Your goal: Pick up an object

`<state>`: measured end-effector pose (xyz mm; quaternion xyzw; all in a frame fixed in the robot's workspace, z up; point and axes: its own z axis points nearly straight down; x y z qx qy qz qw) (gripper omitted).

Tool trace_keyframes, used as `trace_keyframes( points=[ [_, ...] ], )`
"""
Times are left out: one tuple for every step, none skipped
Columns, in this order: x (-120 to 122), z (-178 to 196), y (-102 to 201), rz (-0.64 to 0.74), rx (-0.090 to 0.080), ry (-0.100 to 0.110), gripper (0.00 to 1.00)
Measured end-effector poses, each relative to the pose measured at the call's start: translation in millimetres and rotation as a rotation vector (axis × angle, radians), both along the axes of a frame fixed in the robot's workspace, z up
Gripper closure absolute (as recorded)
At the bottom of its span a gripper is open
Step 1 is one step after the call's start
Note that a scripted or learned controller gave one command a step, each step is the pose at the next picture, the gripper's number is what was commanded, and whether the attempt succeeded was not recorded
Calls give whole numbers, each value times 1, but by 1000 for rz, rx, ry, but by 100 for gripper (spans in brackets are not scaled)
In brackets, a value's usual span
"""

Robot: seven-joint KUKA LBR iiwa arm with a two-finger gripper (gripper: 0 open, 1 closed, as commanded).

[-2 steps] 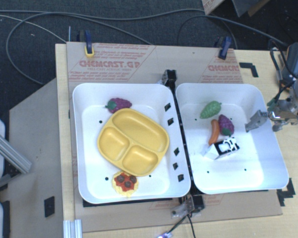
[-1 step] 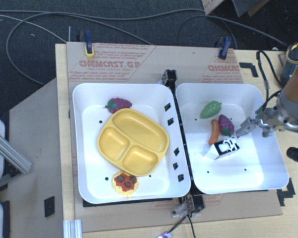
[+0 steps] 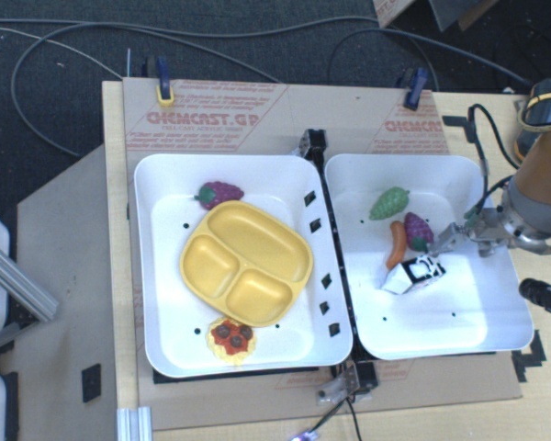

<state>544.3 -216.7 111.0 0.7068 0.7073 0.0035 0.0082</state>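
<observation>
In the right bin (image 3: 496, 329) lie a green leafy toy (image 3: 389, 202), an orange sausage-shaped toy (image 3: 397, 243), a purple grape bunch (image 3: 418, 231) and a white-and-black block (image 3: 416, 273). These four sit close together in the bin's left half. My gripper (image 3: 450, 236) reaches in from the right at bin level. Its tip is just right of the purple grape bunch and above the white-and-black block. Nothing visibly sits in it.
The left bin (image 3: 156, 274) holds a yellow divided plate (image 3: 246, 263), a second purple grape bunch (image 3: 219, 192) at its upper left and a small pizza-like toy (image 3: 231, 338) below it. Black clips run along the divider between the bins. Cables trail behind the bench.
</observation>
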Motion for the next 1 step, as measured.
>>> trace_keyframes(
  points=[
    [0, -11, 2, 2, 5, 8, 0]
  ],
)
